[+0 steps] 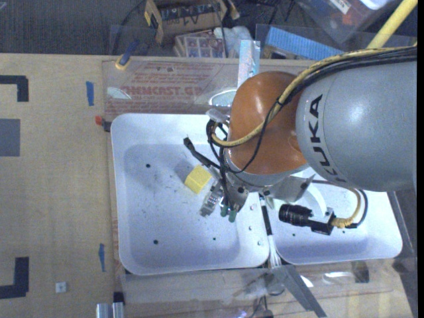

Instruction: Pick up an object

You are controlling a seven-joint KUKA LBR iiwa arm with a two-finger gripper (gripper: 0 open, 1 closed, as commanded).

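Camera view, left to right: the left white bin (132, 197) holds a yellow block (197, 179) near frame centre. Just right of and slightly below the block hangs the gripper (220, 205), close beside it; whether it touches the block cannot be told. Further right stands the grey arm (358, 118) above the right bin (371, 244).

Surface finishes

Bins (142, 244): white plastic, matt, scuffed. Arm (364, 124): smooth grey shell, glossy orange band. Worktop (53, 177): pale bare wood. Block (197, 179): matt yellow.
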